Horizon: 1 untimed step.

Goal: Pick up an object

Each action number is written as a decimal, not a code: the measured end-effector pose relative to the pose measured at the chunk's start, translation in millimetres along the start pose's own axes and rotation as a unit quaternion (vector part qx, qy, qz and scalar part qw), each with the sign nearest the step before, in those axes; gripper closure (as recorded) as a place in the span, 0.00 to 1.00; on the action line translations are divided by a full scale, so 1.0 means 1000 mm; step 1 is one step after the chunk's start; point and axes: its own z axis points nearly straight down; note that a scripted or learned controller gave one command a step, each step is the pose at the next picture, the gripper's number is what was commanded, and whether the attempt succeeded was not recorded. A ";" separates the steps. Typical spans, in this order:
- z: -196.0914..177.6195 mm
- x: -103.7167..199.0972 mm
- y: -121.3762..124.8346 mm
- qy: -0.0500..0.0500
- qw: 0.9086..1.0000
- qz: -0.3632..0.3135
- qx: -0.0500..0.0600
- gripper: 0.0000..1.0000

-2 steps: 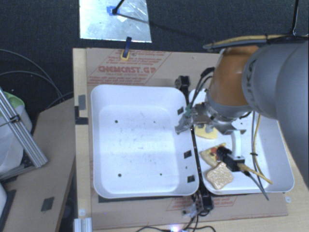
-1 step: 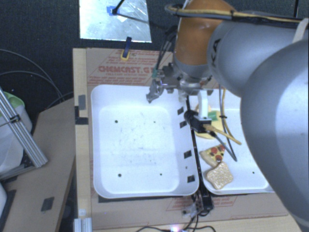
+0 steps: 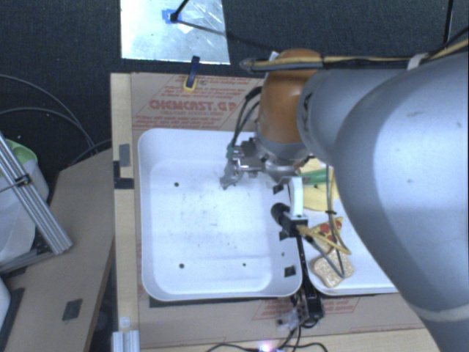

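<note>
The grey arm with its orange band [image 3: 282,97] fills the right of the frame. Its gripper [image 3: 236,169] hangs over the left shallow white plastic bin [image 3: 157,204]; whether it grips anything I cannot tell. The right white bin [image 3: 366,281] holds a beige lattice object [image 3: 333,268] and yellow-green pieces [image 3: 316,185]. Brown cardboard [image 3: 194,101] lies beneath.

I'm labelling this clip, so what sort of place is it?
Probably a robotics lab bench: a grey arm reaches over two shallow white bins set on cardboard, with loose cables around.
</note>
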 end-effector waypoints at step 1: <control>-0.266 0.050 -0.069 0.005 1.000 -0.005 -0.011 0.00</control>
